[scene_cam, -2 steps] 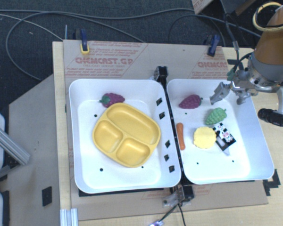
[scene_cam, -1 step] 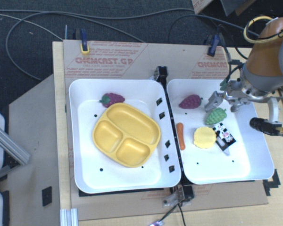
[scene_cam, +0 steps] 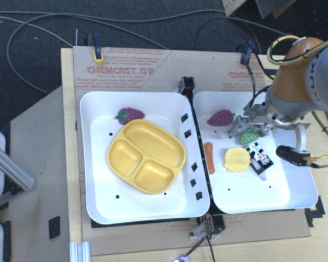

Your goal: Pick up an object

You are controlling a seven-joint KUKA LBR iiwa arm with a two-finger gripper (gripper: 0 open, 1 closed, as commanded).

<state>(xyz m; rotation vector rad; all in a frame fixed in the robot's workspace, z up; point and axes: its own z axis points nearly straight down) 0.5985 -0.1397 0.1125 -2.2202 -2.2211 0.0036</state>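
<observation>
Dark carpet is surrounding a cardboard-topped bench (scene_cam: 153,64), and two shallow white bins are sitting on it side by side. Over the right bin (scene_cam: 273,198) the gripper (scene_cam: 250,125) is hanging low at the end of the grey arm (scene_cam: 303,86) — its metal fingers are crowding over a green toy (scene_cam: 250,136), but whether they are apart or together I cannot tell, nor whether anything is sitting between them.

At about nine o'clock from the gripper a purple grape bunch (scene_cam: 221,118) is lying near the bin's left wall. At about six o'clock a yellow round piece (scene_cam: 237,159) is resting on the bin floor, with a small black-and-white object (scene_cam: 259,160) just beside it on its three o'clock side. At about eight o'clock an orange carrot (scene_cam: 209,157) is lying lengthwise along the divider.

Farther out, the left bin (scene_cam: 93,157) is holding a yellow divided plate (scene_cam: 146,155) — a second purple grape bunch (scene_cam: 130,114) is touching its eleven o'clock edge. Black cables (scene_cam: 38,26) are trailing across the carpet behind the bench.
</observation>
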